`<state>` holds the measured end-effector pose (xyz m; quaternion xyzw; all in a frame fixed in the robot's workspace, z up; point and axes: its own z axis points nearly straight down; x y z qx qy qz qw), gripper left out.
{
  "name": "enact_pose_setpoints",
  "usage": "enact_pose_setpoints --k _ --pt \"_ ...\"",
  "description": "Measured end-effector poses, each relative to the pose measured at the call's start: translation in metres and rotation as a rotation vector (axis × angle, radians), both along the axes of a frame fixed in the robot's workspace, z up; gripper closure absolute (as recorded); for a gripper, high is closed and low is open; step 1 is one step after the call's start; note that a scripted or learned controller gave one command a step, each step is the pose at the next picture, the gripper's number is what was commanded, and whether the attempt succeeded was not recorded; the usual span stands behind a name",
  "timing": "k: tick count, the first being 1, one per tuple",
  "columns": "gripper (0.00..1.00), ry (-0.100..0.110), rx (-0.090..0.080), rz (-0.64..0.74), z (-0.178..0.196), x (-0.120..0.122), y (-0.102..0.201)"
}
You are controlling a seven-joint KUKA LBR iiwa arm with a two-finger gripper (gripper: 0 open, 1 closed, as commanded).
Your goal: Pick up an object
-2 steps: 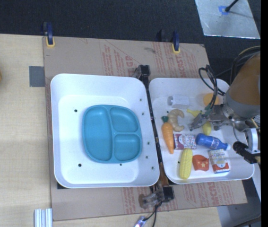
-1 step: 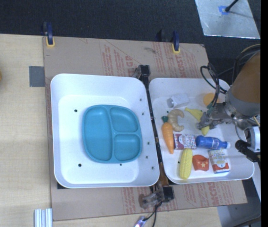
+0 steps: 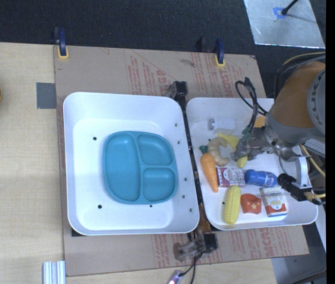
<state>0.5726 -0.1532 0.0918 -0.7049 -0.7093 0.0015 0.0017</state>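
The right bin (image 3: 214,218) holds several small items. An orange carrot (image 3: 209,171) lies at its left, with a yellow corn cob (image 3: 232,204) below it. A blue bottle (image 3: 259,177), a red piece (image 3: 250,203), a small red and white carton (image 3: 275,206) and a pink packet (image 3: 232,176) sit toward the front. A beige lump (image 3: 219,149) and a yellow piece (image 3: 227,139) lie in the middle. My gripper (image 3: 245,151) hangs low over the bin's middle, right beside the yellow piece and just above the blue bottle.
The left bin (image 3: 78,212) holds a blue divided plate (image 3: 139,166). The arm's grey and orange body (image 3: 297,108) covers the right bin's far right corner. Black cables (image 3: 249,96) loop over that bin's back rim. Clamps sit at the cardboard's back edge.
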Motion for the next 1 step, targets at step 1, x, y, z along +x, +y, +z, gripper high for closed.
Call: enact_pose_setpoints --k 1 --pt "1.00 -0.003 0.001 0.000 0.1007 -0.0023 0.1036"
